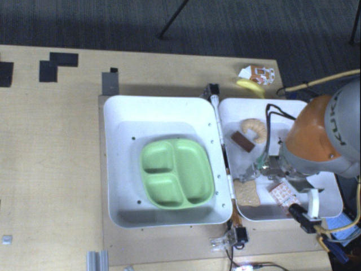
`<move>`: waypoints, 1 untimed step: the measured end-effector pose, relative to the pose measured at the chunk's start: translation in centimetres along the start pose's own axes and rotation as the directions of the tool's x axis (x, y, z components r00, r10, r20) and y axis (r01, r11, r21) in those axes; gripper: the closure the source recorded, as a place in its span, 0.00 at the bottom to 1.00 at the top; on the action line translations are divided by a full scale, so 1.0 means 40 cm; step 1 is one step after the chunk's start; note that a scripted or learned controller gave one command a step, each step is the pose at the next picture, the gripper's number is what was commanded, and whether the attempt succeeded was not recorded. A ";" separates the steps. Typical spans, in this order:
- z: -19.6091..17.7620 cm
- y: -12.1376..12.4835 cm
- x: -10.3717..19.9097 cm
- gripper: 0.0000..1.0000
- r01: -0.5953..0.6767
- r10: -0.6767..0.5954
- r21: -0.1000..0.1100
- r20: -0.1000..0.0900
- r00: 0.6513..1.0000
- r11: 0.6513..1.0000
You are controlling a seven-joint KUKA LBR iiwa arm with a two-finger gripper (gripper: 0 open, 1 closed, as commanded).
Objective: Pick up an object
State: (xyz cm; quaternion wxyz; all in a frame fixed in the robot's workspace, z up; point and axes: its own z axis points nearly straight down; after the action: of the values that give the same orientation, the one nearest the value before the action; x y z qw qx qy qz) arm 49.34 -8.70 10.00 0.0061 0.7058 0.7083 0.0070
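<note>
In the right bin, a tan bagel-like ring lies at the back with a small brown block just in front of it. At the front left of that bin lies a tan speckled cracker slab. A red-and-white patterned packet sits to its right. My gripper reaches down into the middle of this bin, between the brown block and the cracker slab, under the orange-banded wrist. Nothing is visibly held.
The left bin holds a green divided plate. On the bench behind the right bin lie a yellow banana-like toy and a small white-and-orange packet. Cables run at the front edge near the bins' divider.
</note>
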 end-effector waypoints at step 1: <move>-0.027 0.005 0.002 1.00 0.002 -0.002 -0.004 0.000 1.000 1.000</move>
State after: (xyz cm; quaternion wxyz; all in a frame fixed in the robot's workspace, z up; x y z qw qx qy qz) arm 49.51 -8.63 11.08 0.0075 0.7049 0.7092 0.0086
